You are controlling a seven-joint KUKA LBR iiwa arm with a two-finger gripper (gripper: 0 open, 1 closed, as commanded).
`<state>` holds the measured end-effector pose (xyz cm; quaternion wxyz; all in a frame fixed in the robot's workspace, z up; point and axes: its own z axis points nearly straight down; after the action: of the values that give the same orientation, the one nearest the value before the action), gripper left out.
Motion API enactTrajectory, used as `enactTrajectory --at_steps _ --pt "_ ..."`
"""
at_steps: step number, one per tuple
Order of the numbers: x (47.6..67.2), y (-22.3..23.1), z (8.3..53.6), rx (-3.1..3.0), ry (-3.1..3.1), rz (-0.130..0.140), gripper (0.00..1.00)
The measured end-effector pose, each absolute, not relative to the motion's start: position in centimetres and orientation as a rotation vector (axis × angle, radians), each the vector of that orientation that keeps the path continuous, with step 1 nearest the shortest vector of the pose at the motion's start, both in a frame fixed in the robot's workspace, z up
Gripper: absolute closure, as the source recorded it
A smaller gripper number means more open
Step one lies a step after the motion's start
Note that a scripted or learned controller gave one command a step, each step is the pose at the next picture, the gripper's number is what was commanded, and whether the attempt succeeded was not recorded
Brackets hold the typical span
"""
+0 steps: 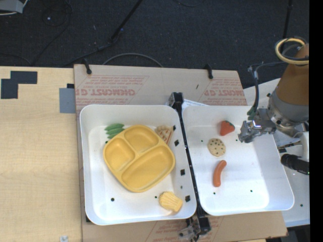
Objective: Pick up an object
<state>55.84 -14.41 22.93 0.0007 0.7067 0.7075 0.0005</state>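
In the right bin [262, 195] lie a red strawberry-like piece [227, 128], a round speckled cookie [216, 146] and an orange-red sausage [218, 173]. My gripper [248, 131] hangs over the upper right part of this bin, a short way right of the red piece and apart from it. Nothing shows in its grasp. The arm's orange-brown body [295, 82] rises behind it at the right edge.
The left bin [91, 195] holds a yellow divided plate [139, 157], a green leafy piece [114, 129], a tan ridged piece [164, 132] and a yellow ridged chip [170, 201]. A black divider [185, 155] runs between the bins. Cardboard lies underneath.
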Motion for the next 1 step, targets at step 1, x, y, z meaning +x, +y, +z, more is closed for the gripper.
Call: enactTrajectory --at_steps 1 --pt "56.46 -8.89 23.78 2.217 2.229 0.001 1.0"
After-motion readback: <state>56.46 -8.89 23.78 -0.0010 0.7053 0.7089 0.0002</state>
